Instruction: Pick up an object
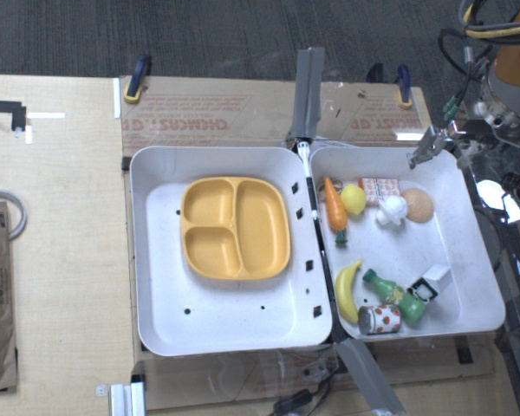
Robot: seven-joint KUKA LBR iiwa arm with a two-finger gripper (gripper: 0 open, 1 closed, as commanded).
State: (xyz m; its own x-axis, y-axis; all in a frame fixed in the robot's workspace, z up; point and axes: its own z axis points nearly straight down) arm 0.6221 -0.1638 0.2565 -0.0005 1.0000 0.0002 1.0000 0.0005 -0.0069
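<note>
Camera view: two white bins side by side on the desk (52, 258). Left bin (156, 319) holds a yellow divided plate (236, 228), centre-left of frame. Right bin (468, 258) holds the objects: carrot (334, 204) along its left wall, lemon (353, 198) just beside it, small red-and-white box (380, 190) next over, white lumpy thing (392, 210) touching a tan ball (419, 204). Lower in that bin: banana (347, 291), green bottle (395, 295) lying down, can with red label (380, 319) at the near edge, small black-and-white item (426, 286) to the right. Arm sits at upper right of frame; gripper (433, 146) above the right bin's far right corner, apart from all objects, nothing in it. Cannot tell whether it is spread or closed. Cardboard sheet (217, 111) behind the bins, clamped with blue clips (139, 76).
</note>
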